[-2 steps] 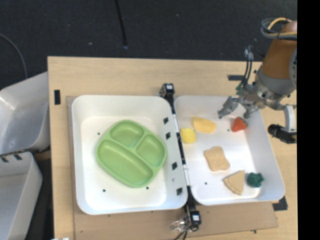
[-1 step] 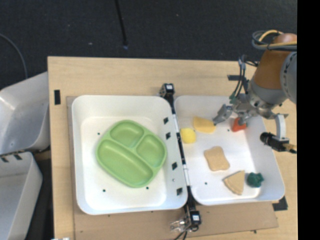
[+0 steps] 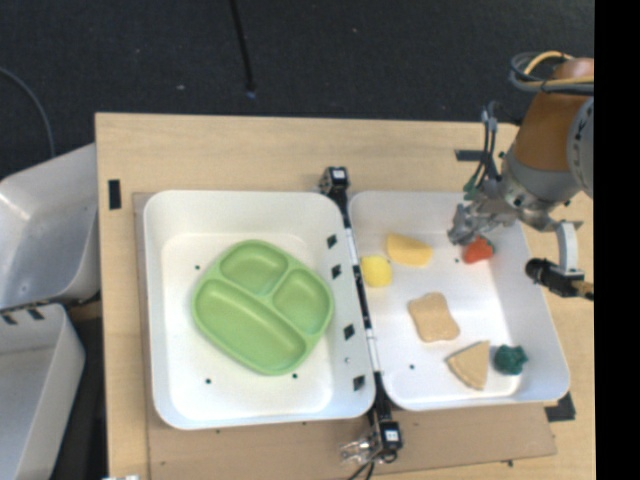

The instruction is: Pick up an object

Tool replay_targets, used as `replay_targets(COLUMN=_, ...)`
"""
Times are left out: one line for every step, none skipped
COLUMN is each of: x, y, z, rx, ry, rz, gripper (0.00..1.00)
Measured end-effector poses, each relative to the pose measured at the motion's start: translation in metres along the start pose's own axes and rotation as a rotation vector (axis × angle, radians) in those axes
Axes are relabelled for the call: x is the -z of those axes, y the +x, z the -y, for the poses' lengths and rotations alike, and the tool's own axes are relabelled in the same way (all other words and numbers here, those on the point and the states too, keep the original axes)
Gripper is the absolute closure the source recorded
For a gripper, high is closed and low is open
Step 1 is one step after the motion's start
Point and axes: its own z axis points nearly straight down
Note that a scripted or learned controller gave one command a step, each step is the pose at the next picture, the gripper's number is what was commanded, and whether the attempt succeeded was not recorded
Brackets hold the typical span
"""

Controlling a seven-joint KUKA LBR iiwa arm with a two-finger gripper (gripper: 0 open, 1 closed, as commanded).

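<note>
The right bin (image 3: 400, 378) holds a small red object (image 3: 479, 251), a yellow wedge (image 3: 409, 250), a small yellow ball (image 3: 376, 271), a tan toast slice (image 3: 433, 318), a tan triangular piece (image 3: 470, 364) and a dark green lump (image 3: 511, 359). My gripper (image 3: 468, 228) hangs over the upper right part of that bin, its tip just left of and above the red object. From this angle the fingertips blend into the wrist, and I see nothing held between them.
The left bin (image 3: 160, 368) carries a green divided plate (image 3: 262, 306). A hinge strip with black clips (image 3: 352, 298) runs between the bins. The arm's grey and orange body (image 3: 545, 148) comes in from the right over the bench's far corner.
</note>
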Motion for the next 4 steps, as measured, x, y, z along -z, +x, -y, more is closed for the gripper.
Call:
replay_targets(x=0.055, y=0.005, z=0.006, rx=0.006, ry=-0.002, rz=-0.001, gripper=1.00)
replay_targets(x=0.119, y=0.001, z=0.007, rx=0.007, ry=-0.002, rz=-0.001, gripper=1.00)
replay_targets(x=0.138, y=-0.001, z=0.007, rx=0.007, ry=0.002, rz=-0.002, gripper=1.00)
replay_targets(x=0.138, y=0.055, z=0.001, rx=0.011, ry=0.004, rz=-0.003, gripper=1.00)
